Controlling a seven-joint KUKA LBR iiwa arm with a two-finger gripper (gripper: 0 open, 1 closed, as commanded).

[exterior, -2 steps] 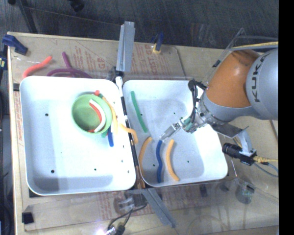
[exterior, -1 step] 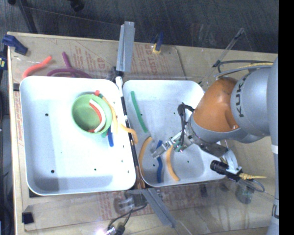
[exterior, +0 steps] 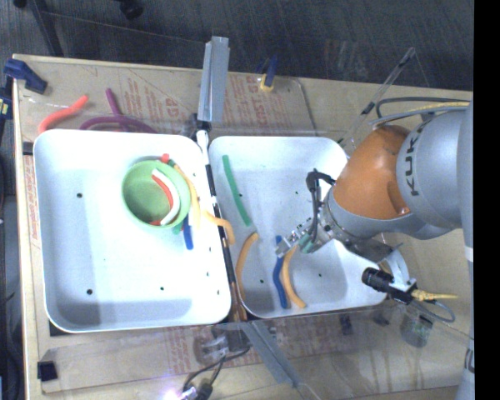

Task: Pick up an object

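Gripper low in the right bin, near the bendy sticks

Gripper sits down low in the right bin, close to a blue stick and an orange stick that lie side by side. A second orange stick curves near the left wall of that bin, and a long green stick lies further up. Whether the gripper is spread or pinching something cannot be told; the arm's big orange part hangs above it and the tip is small and dark.

The left bin has a green bowl with a red and a white stick inside.

The best thing to grab looks like the blue stick or the orange one beside it, since they are nearest. To do it well, the gripper should go across one stick, not along it, and pick just one. It should come down at the middle of the stick so it does not tip out. The two sticks touch, so aiming at an outer edge may help.
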